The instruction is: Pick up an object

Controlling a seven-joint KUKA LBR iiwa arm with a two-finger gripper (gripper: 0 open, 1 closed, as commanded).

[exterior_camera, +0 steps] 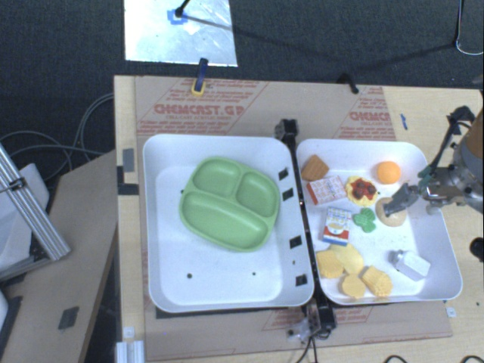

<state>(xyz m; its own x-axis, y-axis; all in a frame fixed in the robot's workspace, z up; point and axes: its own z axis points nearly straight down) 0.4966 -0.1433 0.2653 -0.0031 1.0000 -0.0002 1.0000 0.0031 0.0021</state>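
Two white bins (227,146) fill the bench; pincer (395,204) over the right one, grip state unclear.

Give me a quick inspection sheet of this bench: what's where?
Surface: two white bins side by side on brown board.
Job's things: right bin holds toy foods, among them an orange ball, small cartons, yellow pieces.
Clutter: green divided tray in left bin.
Grippers: tool low over right bin, by a tan disc; grasp unclear.
Cables: grey ones at left.
Surroundings: dark carpet, silver sheet.
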